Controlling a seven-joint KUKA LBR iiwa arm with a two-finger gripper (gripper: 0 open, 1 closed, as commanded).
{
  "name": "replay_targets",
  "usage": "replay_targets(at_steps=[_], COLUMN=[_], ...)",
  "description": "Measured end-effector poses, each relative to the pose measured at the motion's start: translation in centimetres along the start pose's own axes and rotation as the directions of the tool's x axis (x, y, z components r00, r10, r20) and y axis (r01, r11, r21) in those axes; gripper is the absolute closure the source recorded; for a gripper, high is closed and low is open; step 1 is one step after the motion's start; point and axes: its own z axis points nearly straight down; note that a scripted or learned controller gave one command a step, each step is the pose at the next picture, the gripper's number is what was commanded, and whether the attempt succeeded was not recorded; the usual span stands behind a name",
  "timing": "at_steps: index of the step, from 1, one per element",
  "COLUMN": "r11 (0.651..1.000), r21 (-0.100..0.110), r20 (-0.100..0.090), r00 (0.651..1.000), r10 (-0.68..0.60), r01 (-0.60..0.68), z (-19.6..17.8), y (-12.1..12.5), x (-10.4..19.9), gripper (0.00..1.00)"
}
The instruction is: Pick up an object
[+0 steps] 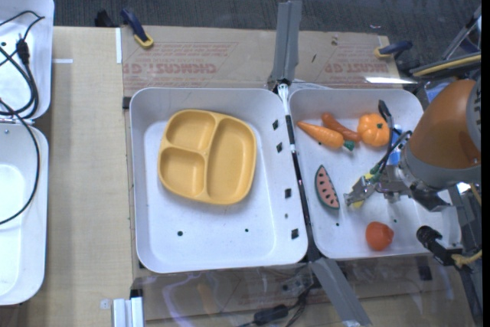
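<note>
gripper point(360, 194) low over right bin point(348, 241), coming from right, fingers slightly apart, nothing between them. watermelon slice point(328, 188) just left of gripper, not touching. tomato point(379, 235) near front of bin. two carrots point(328, 131) and pumpkin point(373, 129) at back. yellow plate point(207, 156) in left bin point(153, 233).

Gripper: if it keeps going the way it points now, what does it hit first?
Probably the watermelon slice. The gripper points toward the view's left, and the slice lies just beyond its tip. Height above the bin floor is unclear, so it might pass over.
</note>
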Motion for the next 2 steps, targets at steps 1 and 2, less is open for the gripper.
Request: replay_targets(at_steps=[1, 2], r11=[1.0, 1.0], r21=[0.002, -0.002], r20=[-0.001, 0.001], r00=[1.0, 1.0], r10=[0.005, -0.005], r01=[-0.005, 0.005], z=[-0.8, -10.1], y=[0.0, 6.4], x=[-0.1, 5.1], gripper=[1.0, 1.0])
